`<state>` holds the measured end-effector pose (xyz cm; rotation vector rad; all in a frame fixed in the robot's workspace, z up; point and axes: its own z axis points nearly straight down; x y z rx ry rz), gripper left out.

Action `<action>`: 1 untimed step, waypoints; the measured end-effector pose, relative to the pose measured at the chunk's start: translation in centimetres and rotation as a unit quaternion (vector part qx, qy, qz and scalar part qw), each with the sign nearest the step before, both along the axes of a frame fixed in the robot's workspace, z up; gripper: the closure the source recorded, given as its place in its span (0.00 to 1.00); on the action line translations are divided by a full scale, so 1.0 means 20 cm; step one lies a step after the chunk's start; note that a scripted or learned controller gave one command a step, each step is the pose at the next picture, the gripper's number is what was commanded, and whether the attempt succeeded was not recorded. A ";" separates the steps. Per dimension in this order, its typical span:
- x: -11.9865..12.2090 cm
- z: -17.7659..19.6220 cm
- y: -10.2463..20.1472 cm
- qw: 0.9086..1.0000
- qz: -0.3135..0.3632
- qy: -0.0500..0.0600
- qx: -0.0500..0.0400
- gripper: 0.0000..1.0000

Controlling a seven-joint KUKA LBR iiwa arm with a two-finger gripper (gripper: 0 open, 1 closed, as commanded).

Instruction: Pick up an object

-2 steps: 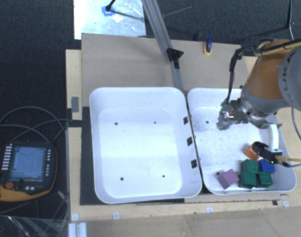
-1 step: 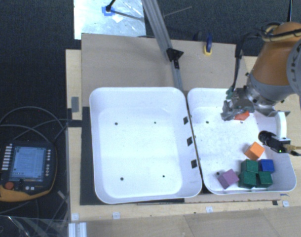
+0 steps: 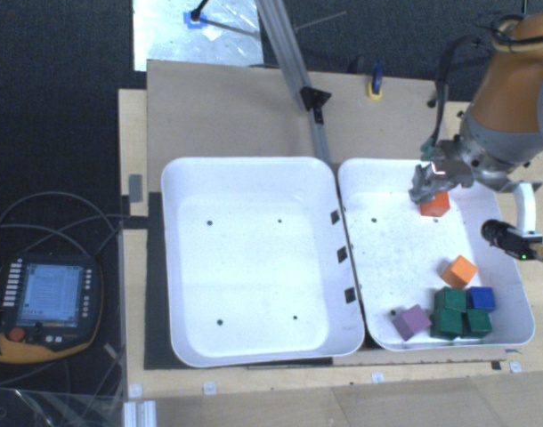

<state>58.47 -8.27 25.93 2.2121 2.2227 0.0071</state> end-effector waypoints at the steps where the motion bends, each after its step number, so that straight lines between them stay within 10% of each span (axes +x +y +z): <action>1: -0.09 0.01 0.21 1.000 0.002 0.003 0.001 1.00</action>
